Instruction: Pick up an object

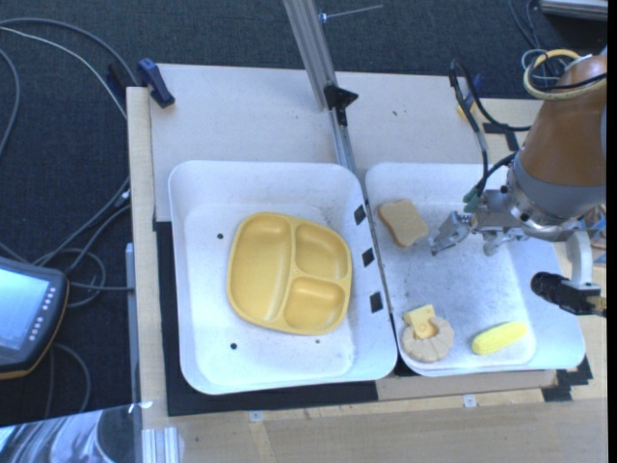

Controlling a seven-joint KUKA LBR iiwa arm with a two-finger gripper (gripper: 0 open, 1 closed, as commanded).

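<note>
Hovering with fingers parted and gripping nothing, the hand [445, 238] is flanked at nine o'clock by bread [403, 223]; corn [499, 337] is seen at five.

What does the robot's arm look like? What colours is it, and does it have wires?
The arm is chunky and round, with a shiny orange band above a grey wrist. At its end sits a small grey metal gripper with two thin fingers. Black cables loop along it, with a coil of yellow cable near the top.
</note>
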